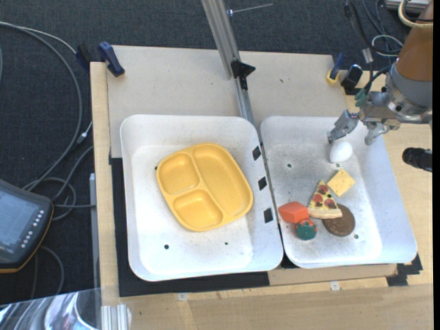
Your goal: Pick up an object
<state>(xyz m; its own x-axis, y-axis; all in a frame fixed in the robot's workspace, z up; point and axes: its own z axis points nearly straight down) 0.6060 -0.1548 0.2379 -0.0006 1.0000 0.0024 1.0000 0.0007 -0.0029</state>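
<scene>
Toys cluster at the near end of the right bin: a brown cookie, pizza slice, tomato, cheese. Farther back, a white egg lies just below the gripper, whose fingers look spread, holding nothing. A yellow tray fills the left bin.

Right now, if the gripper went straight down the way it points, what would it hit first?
Most likely the white egg, which sits just under the gripper in the right bin. Depth is hard to judge from this slanted view, so it might land on the bin floor beside the egg.
</scene>
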